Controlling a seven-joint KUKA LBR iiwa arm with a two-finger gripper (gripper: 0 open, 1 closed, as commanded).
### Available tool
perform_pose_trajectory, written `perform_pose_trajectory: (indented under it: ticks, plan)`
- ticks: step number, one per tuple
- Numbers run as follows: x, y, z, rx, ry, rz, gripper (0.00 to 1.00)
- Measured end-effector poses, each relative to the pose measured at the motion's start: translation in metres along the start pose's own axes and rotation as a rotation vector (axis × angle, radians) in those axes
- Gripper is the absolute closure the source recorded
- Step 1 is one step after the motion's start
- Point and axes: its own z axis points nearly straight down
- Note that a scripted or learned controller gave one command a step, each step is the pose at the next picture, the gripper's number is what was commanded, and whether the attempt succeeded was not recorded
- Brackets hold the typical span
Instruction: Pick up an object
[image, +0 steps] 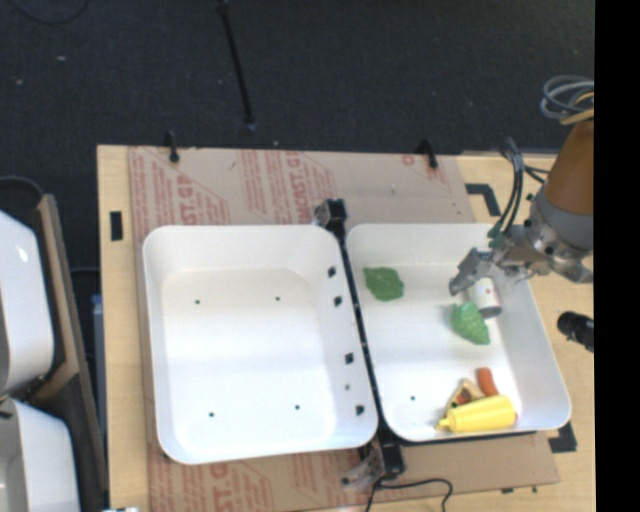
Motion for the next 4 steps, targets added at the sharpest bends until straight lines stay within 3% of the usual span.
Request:
perform_pose_trajectory:
  ticks: [1, 2, 3, 4]
  plan:
    - [-0.06, 0.001, 0.147, 0.007, 0.001, 0.003, 0.0]
    - [-0.06, 0.004, 0.132, -0.001, -0.001, 0.001, 1.0]
    - [0.012, 0.016, -0.028, -0.014, -0.001, -0.006, 1.0]
    - [0.075, 0.033, -0.069, -0.004, 0.001, -0.006, 1.0]
